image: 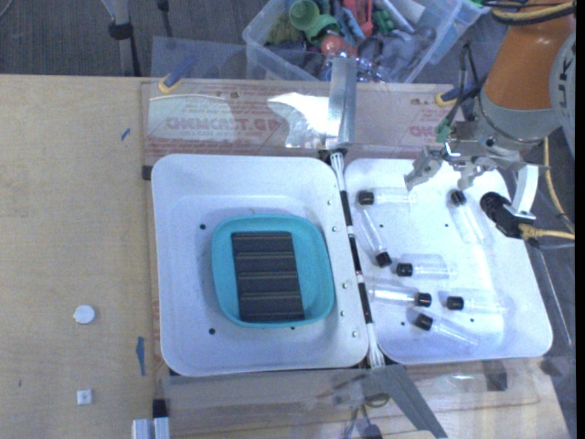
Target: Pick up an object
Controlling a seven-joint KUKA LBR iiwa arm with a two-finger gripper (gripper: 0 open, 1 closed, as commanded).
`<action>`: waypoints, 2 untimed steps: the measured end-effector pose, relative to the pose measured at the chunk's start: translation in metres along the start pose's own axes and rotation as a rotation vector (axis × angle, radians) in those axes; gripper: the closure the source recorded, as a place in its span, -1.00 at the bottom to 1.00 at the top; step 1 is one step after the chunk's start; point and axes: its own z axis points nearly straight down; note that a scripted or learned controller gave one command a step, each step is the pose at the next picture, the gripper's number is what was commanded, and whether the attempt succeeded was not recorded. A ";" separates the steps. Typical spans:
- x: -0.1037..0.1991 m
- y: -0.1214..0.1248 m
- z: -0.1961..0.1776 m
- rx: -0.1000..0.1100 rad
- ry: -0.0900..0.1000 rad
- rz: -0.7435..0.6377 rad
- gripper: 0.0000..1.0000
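Observation:
Several clear tubes with black caps lie scattered in the right bin (521,282). One tube (372,236) lies near the divider, another (422,267) in the middle, and a third (444,328) near the front. My gripper (441,177) hangs over the bin's back edge, open, with nothing between its fingers. A capped tube (466,213) lies just below its right finger, and another (382,196) lies to its left. The left bin (183,199) holds a teal tray (225,245) carrying a dark ribbed block (267,277).
A metal divider post (341,108) rises at the back between the bins. Behind them lie a cardboard sheet (219,122) and a clear tub of toys (366,16). The wooden bench (64,227) stretches left with a small white disc (84,315).

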 end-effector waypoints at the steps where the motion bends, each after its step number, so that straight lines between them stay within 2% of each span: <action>1: -0.048 -0.080 0.093 -0.002 -0.001 0.004 -1.00; 2: -0.098 -0.044 0.125 -0.005 0.004 0.003 -1.00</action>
